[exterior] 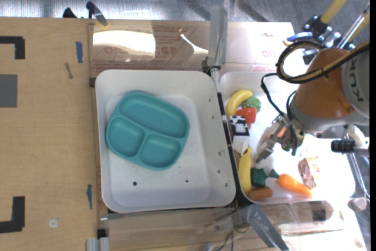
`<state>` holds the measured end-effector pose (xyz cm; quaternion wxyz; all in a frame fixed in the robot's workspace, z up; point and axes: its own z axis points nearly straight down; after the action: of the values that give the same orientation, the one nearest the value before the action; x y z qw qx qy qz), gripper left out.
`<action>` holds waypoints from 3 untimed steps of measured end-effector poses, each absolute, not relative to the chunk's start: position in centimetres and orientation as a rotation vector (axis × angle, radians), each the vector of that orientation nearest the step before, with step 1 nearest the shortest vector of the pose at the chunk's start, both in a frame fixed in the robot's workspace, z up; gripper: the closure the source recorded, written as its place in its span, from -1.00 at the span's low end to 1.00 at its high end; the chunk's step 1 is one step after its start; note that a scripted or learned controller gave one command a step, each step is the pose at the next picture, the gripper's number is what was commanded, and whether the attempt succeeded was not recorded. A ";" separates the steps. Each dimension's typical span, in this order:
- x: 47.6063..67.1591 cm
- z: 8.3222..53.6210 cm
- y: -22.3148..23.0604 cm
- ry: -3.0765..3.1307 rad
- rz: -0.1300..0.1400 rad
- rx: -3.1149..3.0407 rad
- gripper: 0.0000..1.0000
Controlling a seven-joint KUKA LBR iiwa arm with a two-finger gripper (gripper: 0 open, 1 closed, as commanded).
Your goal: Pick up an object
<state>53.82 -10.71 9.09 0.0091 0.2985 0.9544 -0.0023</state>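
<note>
On the left of the bench, the left white plastic bin (200, 185) carries a teal 3-compartment plastic plate (147, 129). The right white bin (335, 194) holds the pickable toys: a curved yellow toy banana (237, 100) beside a red and green vegetable toy (249, 110), a second yellow banana (244, 170), and an orange toy carrot (292, 184). The claw (267, 147) hangs just above the second banana; whether it is open I cannot tell. A good pick likely means descending straight, centred on 1 object, clear of the bin wall. A small black-and-white patterned tag (238, 124) bears no readable writing.
</note>
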 end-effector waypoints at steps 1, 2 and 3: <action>60.5 8.9 -11.7 2.829 0.004 1.342 -1.00; 54.4 8.9 -18.7 2.861 -0.002 1.277 -1.00; 51.0 8.9 -17.2 2.857 0.003 1.277 -1.00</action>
<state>50.97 -17.21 8.94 0.0060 0.4080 0.9130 0.0011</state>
